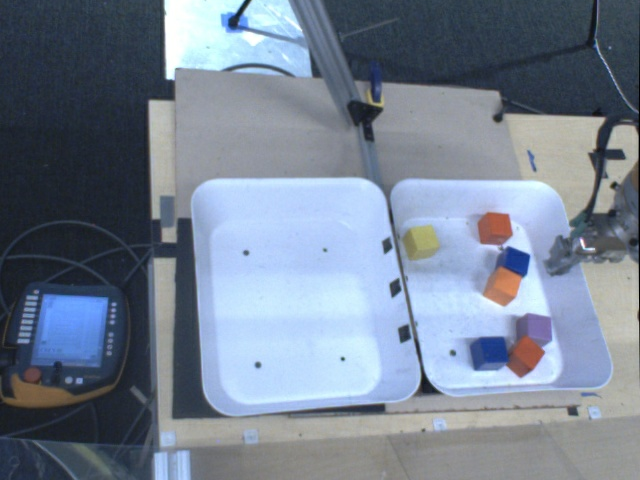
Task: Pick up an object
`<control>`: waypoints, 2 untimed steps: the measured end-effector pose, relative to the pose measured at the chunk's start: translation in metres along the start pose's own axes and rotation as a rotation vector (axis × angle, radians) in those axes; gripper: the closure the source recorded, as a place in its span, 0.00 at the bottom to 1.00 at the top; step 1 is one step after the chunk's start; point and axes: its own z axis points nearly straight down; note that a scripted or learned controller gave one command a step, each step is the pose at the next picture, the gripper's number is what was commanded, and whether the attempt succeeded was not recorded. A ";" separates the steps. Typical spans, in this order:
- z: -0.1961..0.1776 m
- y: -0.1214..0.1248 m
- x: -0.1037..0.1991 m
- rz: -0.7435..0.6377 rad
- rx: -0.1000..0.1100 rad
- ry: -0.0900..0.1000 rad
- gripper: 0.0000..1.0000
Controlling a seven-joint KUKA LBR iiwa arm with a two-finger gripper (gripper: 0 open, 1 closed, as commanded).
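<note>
So the gripper (pixel 563 255) is hanging out at the right edge of the right bin (pixel 440 373), right over its rim, and honestly I can't tell whether it's released or clenched from this angle, too small and blurry. Nothing is sitting in it as far as I can see. All the blocks are lying in the right bin: a yellow block (pixel 421 241) near the left wall, a red-orange block (pixel 494 228) up top, a blue block (pixel 515 261) touching an orange block (pixel 502 286) just below it, and down low a purple block (pixel 534 328), another blue block (pixel 488 353) and an orange-red block (pixel 524 356) bunched together. The left bin (pixel 215 203) is sitting beside it, and a teach pendant (pixel 62 344) is lying off to the left.
</note>
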 end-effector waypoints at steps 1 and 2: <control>-0.007 0.020 0.057 -0.006 0.002 0.004 1.00; 0.006 0.039 0.108 -0.006 0.004 0.004 1.00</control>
